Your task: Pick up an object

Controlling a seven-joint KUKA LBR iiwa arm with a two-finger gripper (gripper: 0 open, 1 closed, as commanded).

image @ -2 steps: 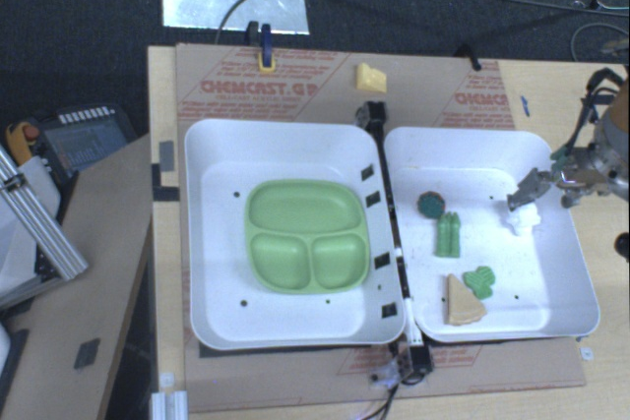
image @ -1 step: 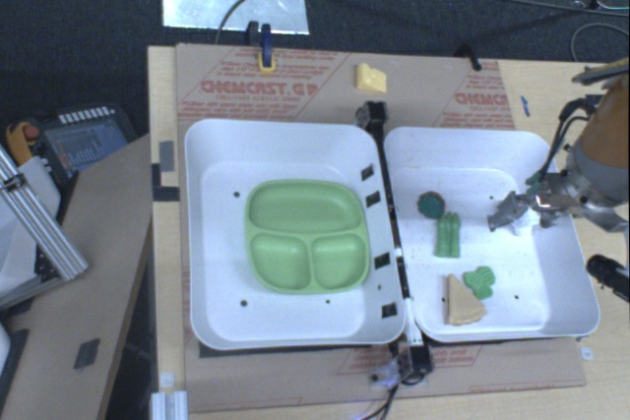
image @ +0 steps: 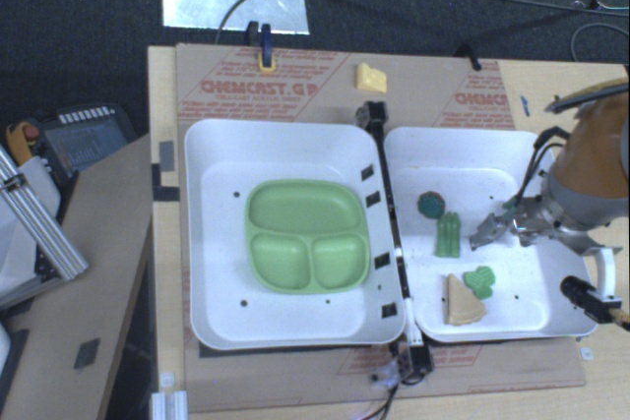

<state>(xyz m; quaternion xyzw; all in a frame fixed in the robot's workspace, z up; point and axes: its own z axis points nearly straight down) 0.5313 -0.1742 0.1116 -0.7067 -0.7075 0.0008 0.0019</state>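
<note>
Hand (image: 484, 233) over right bin (image: 512, 152), green block (image: 449, 235) just beside

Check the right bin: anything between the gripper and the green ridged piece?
Nothing visible. The gripper sits to the right of the green ridged piece in the right bin, bare white floor between them. The dark green round piece lies above it, the small green toy below.
</note>
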